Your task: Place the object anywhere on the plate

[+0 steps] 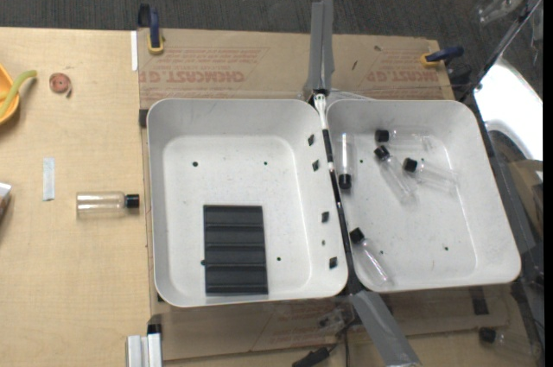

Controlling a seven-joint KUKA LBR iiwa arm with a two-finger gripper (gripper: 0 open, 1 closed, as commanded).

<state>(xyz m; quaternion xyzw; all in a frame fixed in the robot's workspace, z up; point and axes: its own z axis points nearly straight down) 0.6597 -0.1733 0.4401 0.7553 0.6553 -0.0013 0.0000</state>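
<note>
A black ribbed rectangular plate [234, 250] lies flat in the left bin [173, 141], near its front wall. In the right bin [471, 210] lie several clear vials with black caps. One vial [343, 156] rests along the bin's left wall. Another vial [372, 260] sits in the front left corner. Three more vials [399, 178] lie close together in the back half of that bin, on their sides.
On the bench to the left lie a loose clear vial [102, 202], a small white strip [48, 180], a red disc [59, 83] and a yellow object [7, 94]. Clamps [153, 32] hold cardboard behind the bins. White and grey machine parts [510, 98] stand at the right.
</note>
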